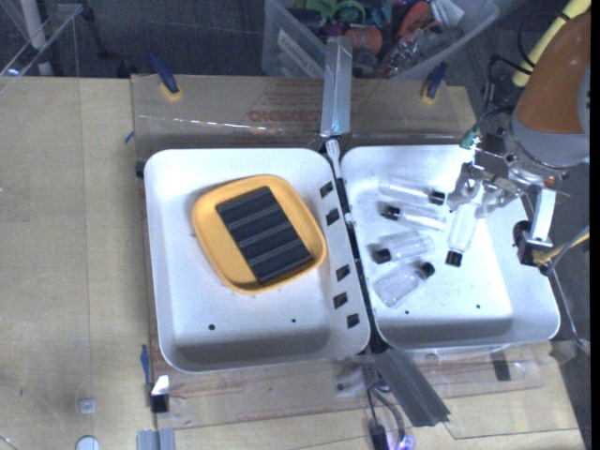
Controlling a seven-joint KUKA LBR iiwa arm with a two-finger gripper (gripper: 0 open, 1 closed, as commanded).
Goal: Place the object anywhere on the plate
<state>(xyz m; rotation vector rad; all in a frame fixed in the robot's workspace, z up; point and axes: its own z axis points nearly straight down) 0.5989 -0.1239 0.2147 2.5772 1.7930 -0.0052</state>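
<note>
Nearby, fingers (466,195) pinching one clear bottle (459,234) upright, other bottles (403,251) loose beside, yellow plate (211,218) well apart.

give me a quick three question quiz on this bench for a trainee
1. True or false: the yellow plate lies in the left bin.
2. What lies on the plate? A) a dark ridged block B) a clear bottle C) a cup
3. Which bin holds the clear bottles, and where is the gripper?

Key: 1 true. 2 A. 3 the right bin; the gripper is over that bin, at an upright bottle.
</note>
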